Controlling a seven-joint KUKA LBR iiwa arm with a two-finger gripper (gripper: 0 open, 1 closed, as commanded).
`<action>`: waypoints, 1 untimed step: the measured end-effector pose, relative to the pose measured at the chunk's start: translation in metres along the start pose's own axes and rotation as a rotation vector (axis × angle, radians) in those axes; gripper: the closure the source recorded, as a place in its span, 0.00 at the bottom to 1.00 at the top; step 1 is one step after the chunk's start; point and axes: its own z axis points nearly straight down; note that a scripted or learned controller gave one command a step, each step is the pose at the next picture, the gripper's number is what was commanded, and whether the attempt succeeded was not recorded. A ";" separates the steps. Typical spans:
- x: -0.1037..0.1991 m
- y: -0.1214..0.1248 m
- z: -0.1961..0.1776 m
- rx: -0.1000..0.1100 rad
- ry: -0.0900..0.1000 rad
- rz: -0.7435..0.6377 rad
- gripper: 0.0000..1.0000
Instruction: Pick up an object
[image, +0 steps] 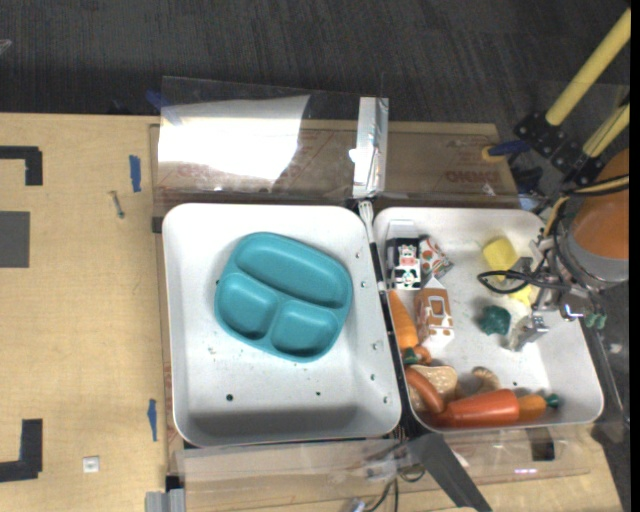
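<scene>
Your two-finger gripper (525, 330) hung over the right white bin (585, 385), and honestly I couldn't tell how it was set. A small dark-teal toy lump (493, 320) sat just at its 9 o'clock, with a yellow plastic block (499, 252) at 11. I'd have come straight down on the teal one, centred, clear of that long orange carrot toy (490, 406) at 7.

Toy foods (470, 405) lie scattered in the right white bin (590, 385).

arm (600, 235) cut off by right edge.
</scene>
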 end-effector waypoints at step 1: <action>-0.005 0.037 0.001 -0.003 0.005 -0.016 0.00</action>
